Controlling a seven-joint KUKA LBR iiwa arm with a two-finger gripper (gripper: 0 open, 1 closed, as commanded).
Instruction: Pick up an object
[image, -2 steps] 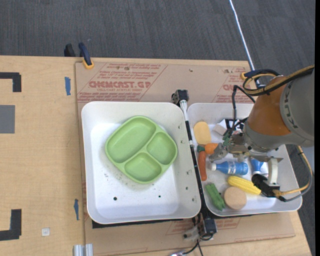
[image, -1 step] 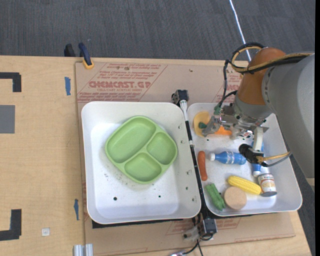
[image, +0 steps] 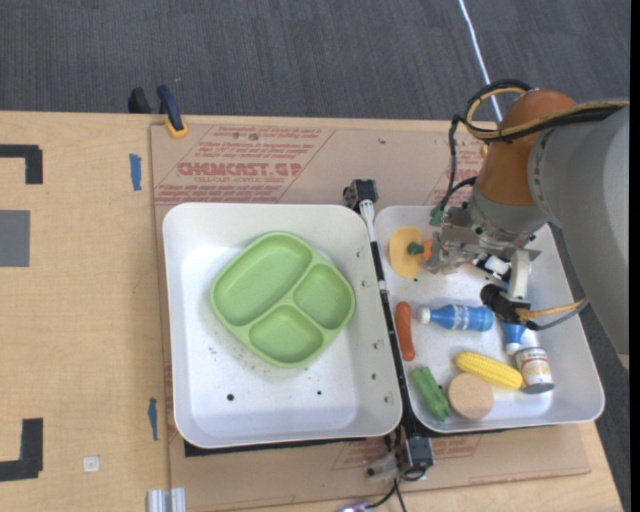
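While my end effector (image: 447, 250) hangs low in the right bin (image: 580, 400), finger state impossible to tell, a yellow-orange toy (image: 404, 250) sits just left of it, a blue bottle (image: 457, 318) below.

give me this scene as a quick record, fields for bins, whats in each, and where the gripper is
left bin: green divided plate
right bin: yellow and orange toy, blue bottle, corn cob, hot dog, green pickle, tan round disc, small jar
gripper: low over far end of right bin, beside the yellow and orange toy
gripper state: cannot tell
bench: brown board with blue tape marks
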